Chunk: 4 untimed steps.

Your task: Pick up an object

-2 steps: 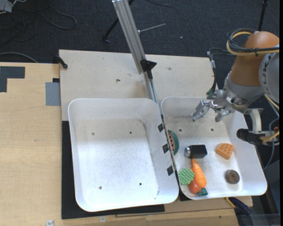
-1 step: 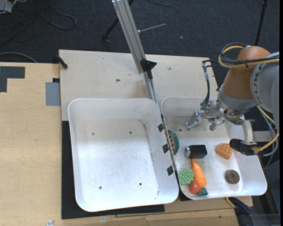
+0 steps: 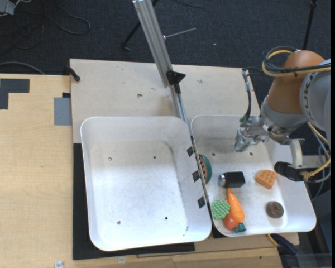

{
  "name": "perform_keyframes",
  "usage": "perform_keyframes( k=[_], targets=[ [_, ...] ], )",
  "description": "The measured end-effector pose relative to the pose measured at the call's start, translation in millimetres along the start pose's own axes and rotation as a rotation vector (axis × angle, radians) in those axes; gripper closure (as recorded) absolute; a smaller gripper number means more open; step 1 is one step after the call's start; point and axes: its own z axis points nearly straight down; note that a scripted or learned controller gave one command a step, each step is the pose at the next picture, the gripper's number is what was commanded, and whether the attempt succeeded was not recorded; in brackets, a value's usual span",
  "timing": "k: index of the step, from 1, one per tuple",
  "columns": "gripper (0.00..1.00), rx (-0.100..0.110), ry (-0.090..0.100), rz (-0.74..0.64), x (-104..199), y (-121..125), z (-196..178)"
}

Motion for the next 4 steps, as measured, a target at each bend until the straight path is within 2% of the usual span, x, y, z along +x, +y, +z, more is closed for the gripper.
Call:
perform_keyframes(
  k=[2, 3, 4],
  targets=[
    [1.00, -0.006, -0.001, -0.006, 1, -1, -86],
    [1.00, -0.004, -0.001, -0.005, 0, -1, -108],
    [1.00, 0.002, 0.002, -0.009, 51, -9, -94]
  ],
)
